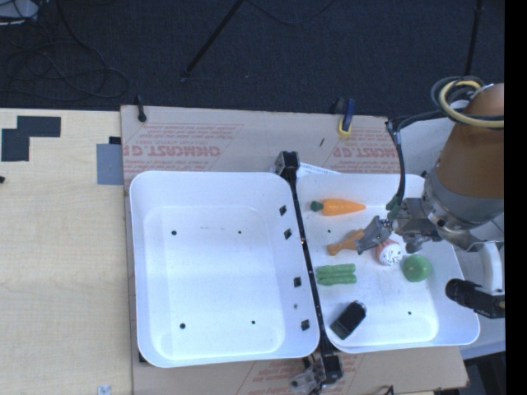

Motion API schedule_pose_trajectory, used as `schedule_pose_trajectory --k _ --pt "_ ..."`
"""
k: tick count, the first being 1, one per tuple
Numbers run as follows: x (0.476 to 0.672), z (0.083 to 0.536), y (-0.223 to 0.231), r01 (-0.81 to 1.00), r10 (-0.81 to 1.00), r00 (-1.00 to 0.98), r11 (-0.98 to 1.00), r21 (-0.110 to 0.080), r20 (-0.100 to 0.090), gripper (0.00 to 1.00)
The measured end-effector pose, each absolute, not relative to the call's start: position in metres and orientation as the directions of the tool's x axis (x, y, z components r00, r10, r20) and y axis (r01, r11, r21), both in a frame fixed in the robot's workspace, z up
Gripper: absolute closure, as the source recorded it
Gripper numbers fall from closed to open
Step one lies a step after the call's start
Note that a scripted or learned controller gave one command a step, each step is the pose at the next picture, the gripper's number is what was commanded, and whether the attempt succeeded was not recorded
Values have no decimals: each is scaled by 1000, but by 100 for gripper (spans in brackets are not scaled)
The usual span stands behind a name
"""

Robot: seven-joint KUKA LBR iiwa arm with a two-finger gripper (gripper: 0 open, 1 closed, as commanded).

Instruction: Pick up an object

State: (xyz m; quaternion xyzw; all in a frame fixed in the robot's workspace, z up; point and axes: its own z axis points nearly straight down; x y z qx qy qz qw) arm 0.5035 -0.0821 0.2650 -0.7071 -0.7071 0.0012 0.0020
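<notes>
The right bin [428, 329] holds an orange carrot [339, 207], a brown toy piece [347, 242], a green ridged piece [335, 275], a black block [349, 318], a small white and red ball [390, 254] and a green round piece [416, 269]. My gripper [380, 233] hangs low over the bin's middle, right beside the brown piece and the white ball. I see nothing held between its fingers.
The left bin [144, 220] lies beside the right one, with a black divider strip [298, 245] between them. Cardboard [214, 142] lies under both bins. A blue and yellow clamp [346, 118] stands at the cardboard's back edge. The arm's grey body [469, 167] fills the right side.
</notes>
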Motion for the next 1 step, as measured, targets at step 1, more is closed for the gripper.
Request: schedule_pose_trajectory --k 1 --pt "608 150 -96 1000 1000 -4 4 -4 -1 0"
